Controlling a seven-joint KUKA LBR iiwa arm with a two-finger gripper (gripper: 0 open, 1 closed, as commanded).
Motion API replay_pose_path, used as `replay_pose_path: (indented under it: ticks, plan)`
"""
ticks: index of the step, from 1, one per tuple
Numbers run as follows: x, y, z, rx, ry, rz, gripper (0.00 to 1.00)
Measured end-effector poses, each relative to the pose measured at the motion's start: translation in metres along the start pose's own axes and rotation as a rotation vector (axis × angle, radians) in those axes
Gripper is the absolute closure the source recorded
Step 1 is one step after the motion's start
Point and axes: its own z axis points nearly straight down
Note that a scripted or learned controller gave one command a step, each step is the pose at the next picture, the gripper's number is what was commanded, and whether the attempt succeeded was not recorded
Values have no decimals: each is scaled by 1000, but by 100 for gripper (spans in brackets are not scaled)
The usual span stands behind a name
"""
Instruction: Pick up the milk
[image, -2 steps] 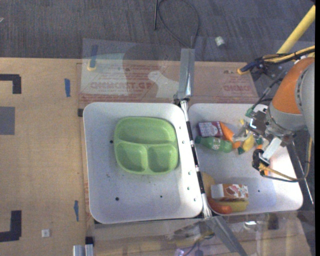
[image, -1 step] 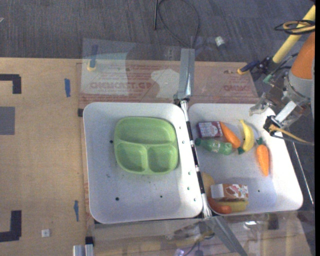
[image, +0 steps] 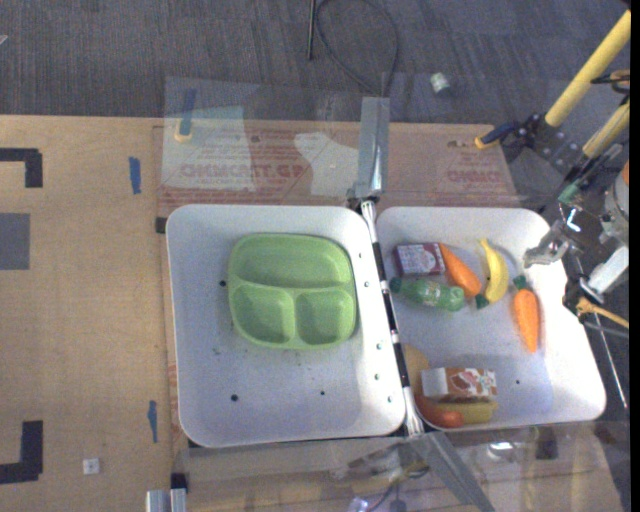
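We found the milk carton (image: 458, 382) lying on its side near the front of the right bin (image: 575, 385), a small box with a white end and an orange-red printed panel. It rested against or just over a red and yellow toy piece (image: 455, 412) along the bin's front wall, close to the divider between the bins. We judged it light, fairly stiff and smooth-sided, likely a toy or small drink box, so a squeeze across its shorter width should hold it; the long flat faces looked slippery rather than fragile. The neighbour beneath might tip it as fingers came down.

Farther back in that bin sat a dark maroon box (image: 418, 259), a green bottle (image: 430, 293), a carrot (image: 460, 270), a banana (image: 493, 270) and a second carrot (image: 527, 318). The left bin (image: 200, 400) held a green divided plate (image: 292, 291).

The gripper (image: 548, 248) hung over the right bin's far right edge, well apart from the carton, holding nothing that we could see; whether it was wide or narrow we could not tell.
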Motion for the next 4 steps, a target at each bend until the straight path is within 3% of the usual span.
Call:
replay_pose_path:
  ticks: [1,2,3,4]
  plan:
    - [-34,-65,141,-7,5,-2,0]
    - [77,2,-79,-3,0,-13,0]
    - [18,-32,62,1,0,267,0]
    - [44,-75,50,1,1,-15,0]
